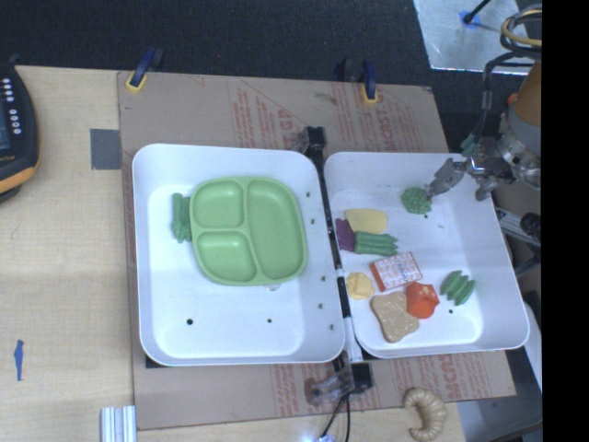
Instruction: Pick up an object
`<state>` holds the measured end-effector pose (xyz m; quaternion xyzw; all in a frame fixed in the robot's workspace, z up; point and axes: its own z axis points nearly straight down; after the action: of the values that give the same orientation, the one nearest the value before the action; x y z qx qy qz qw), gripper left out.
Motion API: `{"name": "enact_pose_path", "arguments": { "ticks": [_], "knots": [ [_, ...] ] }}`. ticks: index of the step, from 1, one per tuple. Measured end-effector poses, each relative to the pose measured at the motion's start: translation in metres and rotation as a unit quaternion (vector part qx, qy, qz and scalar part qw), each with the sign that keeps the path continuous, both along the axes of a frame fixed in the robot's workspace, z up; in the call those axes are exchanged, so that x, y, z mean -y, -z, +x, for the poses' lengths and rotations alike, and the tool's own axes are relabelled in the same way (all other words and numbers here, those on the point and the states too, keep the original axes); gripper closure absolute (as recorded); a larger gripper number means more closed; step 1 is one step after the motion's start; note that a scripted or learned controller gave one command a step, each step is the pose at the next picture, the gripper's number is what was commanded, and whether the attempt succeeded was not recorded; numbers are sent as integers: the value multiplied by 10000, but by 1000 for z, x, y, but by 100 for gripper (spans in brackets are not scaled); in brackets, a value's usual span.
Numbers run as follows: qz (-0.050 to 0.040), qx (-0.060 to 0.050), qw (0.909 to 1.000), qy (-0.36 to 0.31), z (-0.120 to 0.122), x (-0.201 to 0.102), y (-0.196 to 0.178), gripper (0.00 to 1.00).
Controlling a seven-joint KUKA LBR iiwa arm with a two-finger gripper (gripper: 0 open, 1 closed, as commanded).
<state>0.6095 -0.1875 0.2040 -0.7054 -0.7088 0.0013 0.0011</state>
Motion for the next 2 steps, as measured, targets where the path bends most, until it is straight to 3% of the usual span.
{"name": "enact_pose_path", "arguments": {
  "ticks": [1,2],
  "knots": [
    [1,-16,10000,-26,14,-9,117,0],
    [-5,27,10000,-11,49,14,110,0]
  ]
}}
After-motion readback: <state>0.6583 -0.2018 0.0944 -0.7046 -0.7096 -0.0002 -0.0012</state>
